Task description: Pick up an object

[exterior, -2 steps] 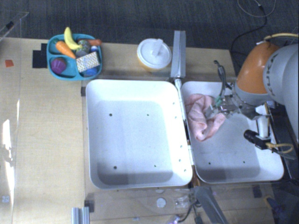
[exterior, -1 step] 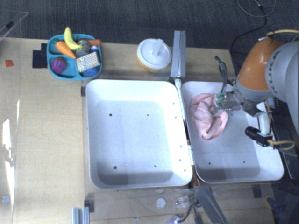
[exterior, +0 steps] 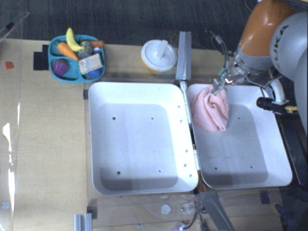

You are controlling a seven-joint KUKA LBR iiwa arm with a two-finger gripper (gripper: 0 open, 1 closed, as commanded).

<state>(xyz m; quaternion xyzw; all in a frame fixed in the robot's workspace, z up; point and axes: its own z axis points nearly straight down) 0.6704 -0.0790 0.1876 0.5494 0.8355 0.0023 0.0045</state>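
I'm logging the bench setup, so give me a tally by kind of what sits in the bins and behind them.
White bins: 2
Pink cloth, in the right bin: 1
Blue divided tray of toy food: 1
White lidded container: 1
Total: 5

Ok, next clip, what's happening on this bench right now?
The grey arm with the orange band reaches in from the right, its two-finger gripper at the top edge of a crumpled pink cloth. The cloth lies in the upper left corner of the right white bin. Whether it is actually gripped is unclear. Behind the bins sit a blue tray of toy food and a round white lidded container.
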